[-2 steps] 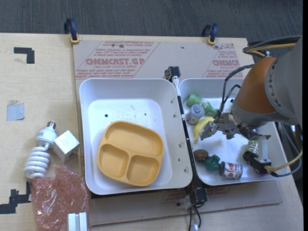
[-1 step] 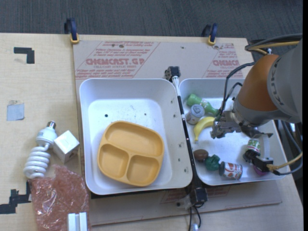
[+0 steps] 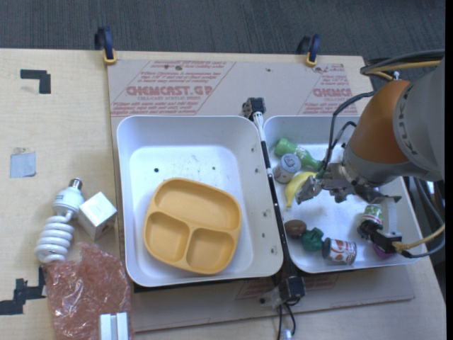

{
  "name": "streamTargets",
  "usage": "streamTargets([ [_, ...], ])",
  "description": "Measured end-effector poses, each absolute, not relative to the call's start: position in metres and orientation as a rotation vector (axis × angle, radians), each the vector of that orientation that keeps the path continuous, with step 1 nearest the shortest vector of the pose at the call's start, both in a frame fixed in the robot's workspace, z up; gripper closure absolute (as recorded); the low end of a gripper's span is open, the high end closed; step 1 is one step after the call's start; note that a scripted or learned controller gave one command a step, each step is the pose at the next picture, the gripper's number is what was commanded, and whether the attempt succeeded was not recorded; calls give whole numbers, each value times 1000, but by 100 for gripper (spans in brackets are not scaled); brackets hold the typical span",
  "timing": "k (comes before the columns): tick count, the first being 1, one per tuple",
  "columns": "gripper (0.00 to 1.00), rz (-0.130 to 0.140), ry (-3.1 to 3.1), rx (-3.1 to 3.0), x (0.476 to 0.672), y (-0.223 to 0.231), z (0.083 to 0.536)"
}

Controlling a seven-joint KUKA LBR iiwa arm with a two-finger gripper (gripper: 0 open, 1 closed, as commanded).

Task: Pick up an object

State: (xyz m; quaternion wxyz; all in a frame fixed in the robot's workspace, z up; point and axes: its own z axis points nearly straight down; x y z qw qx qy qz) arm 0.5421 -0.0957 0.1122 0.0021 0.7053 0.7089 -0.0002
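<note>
The arm (image 3: 396, 129) reaches in from the right and hangs low over the right bin (image 3: 311, 261), with the tool (image 3: 315, 188) close above the small objects there. From this angle it cannot be told whether the tool stands wide or narrow, and nothing can be seen held in it. The step in hand looks like the approach to a grasp, with no object yet lifted.

The nearest candidate is the yellow banana-shaped toy (image 3: 297, 185), lying just left of the tool, near the bin's left wall. The next move probably calls for settling straight over one item, clear of its neighbours, closing on it and raising it free of the bin.

Counted, there are two white bins. The left bin (image 3: 134, 190) holds one yellow divided tray (image 3: 191, 225). The right bin holds one green toy (image 3: 296, 149) at the far side, one round grey cap (image 3: 288, 164), the one banana toy, one brown lump (image 3: 295, 227), one dark green piece (image 3: 312, 239), one small can (image 3: 340, 251) lying on its side, and one small bottle (image 3: 371, 217) at the right. On the table left of the bins lie one spiral light bulb (image 3: 58, 225), one white cube (image 3: 98, 212) and one pink mesh bag (image 3: 86, 285).
</note>
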Motion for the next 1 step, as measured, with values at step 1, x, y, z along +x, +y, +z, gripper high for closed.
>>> streamTargets([
  [1,0,-1,2220,2223,513,-96,92],
])
